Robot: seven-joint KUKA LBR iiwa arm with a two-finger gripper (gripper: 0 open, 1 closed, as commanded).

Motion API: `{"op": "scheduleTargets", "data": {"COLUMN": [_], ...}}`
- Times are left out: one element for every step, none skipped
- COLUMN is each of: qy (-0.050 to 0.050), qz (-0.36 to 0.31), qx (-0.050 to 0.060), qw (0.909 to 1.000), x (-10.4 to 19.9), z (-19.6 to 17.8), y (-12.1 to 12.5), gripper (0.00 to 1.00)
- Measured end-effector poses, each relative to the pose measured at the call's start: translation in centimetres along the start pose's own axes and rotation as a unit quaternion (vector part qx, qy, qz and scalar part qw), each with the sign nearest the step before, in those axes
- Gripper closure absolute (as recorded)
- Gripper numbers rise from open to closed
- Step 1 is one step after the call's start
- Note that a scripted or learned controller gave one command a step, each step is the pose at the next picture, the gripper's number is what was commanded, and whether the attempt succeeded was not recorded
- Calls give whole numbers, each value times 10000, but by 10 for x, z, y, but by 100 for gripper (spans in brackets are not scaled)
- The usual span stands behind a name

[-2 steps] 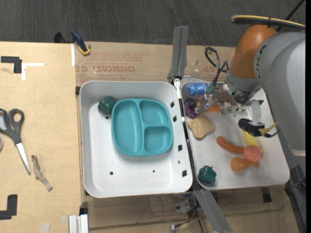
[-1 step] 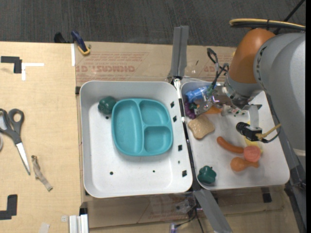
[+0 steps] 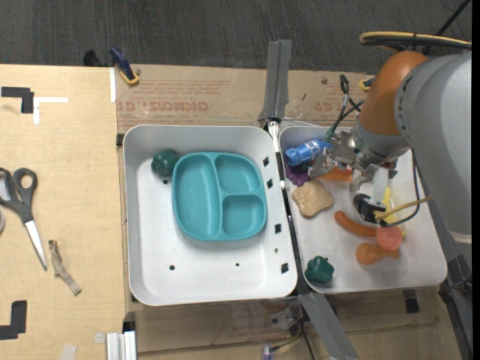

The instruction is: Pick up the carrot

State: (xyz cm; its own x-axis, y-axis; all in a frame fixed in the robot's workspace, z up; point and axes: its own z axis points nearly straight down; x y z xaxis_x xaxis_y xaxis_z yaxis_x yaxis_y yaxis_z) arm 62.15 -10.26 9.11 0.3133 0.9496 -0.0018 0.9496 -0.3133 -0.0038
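Overhead, a bench with two shallow white bins side by side.
Arm: the grey KUKA arm point(image 3: 442, 118), orange band above the wrist, reaches in from the right and hangs low over the right bin point(image 3: 420, 265).
Gripper: the gripper point(image 3: 337, 163) sits near the bin's upper left, among the toy foods; whether it is wide, narrow or holding anything cannot be told from this angle.
Carrot: the carrot point(image 3: 339, 176), a short orange piece, lies in the right bin's upper part, just beside the gripper and partly hidden under it; contact cannot be judged.
Right bin, other items: a blue object point(image 3: 302, 153) near the upper left corner, a purple piece point(image 3: 298, 175) just below it, a tan bread slice point(image 3: 312, 199), an orange-red sausage point(image 3: 354, 224), a pinkish-orange toy point(image 3: 379, 247) near the lower right, and a dark green pepper point(image 3: 319, 271) at the lower left.
Left bin: the left bin point(image 3: 150, 268) holds a teal divided plate point(image 3: 220, 196) at its middle, with a dark green vegetable point(image 3: 164, 162) touching the plate's upper left edge.
Bench: scissors point(image 3: 24, 208) lie well apart on the wooden surface at far left.
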Motion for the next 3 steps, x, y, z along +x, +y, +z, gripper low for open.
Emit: {"op": "scheduleTargets", "data": {"qy": [-17, -2, -3], "qz": [-9, -24, -23], "qx": [67, -11, -8], "qw": [10000, 10000, 10000], "x": [-1, 18, 18], "z": [-8, -100, -100], "y": [-3, -25, -25], "gripper": [100, 100, 0]}}
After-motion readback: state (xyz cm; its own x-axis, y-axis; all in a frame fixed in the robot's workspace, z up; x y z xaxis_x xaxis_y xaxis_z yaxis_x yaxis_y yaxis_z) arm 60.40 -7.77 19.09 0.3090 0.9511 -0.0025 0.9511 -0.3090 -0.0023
